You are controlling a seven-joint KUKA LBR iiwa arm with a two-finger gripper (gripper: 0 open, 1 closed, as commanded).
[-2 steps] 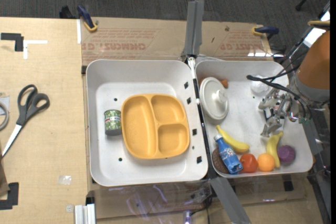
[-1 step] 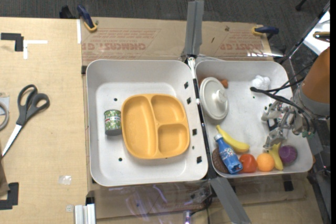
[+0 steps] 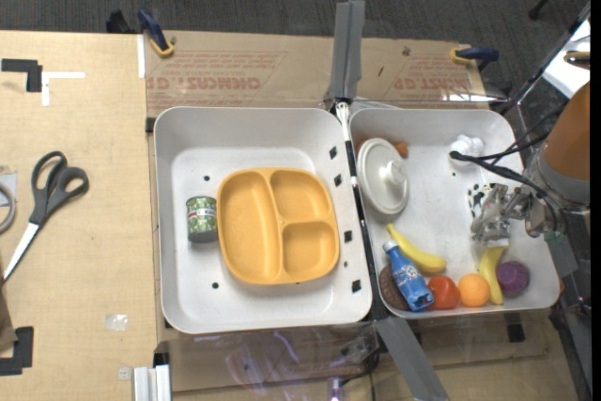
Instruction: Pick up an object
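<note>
**Arm low over the right bin, hand above the fruit corner**

The tabletop [image 3: 75,296] carries two shallow white bins side by side toward its right end. The left bin [image 3: 178,296] holds a yellow divided plate [image 3: 279,225] near its middle, and a small green-labelled can [image 3: 201,220] lies just beside the plate's left edge.

The grey arm [image 3: 563,155] enters over the right edge of the right bin [image 3: 441,192], and its hand [image 3: 490,223] sits low over the bin's right half, just above the near right corner. Whether its fingers are apart or together cannot be told, and nothing is visibly caught between them.

In the right bin, a white round lid [image 3: 383,176] rests against the left wall. A banana [image 3: 416,252] lies below it, and a blue bottle [image 3: 408,278] lies touching the banana toward the near left corner. Along the near wall sit a red fruit [image 3: 444,292], an orange [image 3: 474,289], a second small banana [image 3: 492,266] and a purple fruit [image 3: 513,276], close together. A crumpled white scrap [image 3: 467,146] lies near the far right corner.

On the tabletop's left side, a pair of scissors [image 3: 42,202] lies well apart from both bins.
</note>
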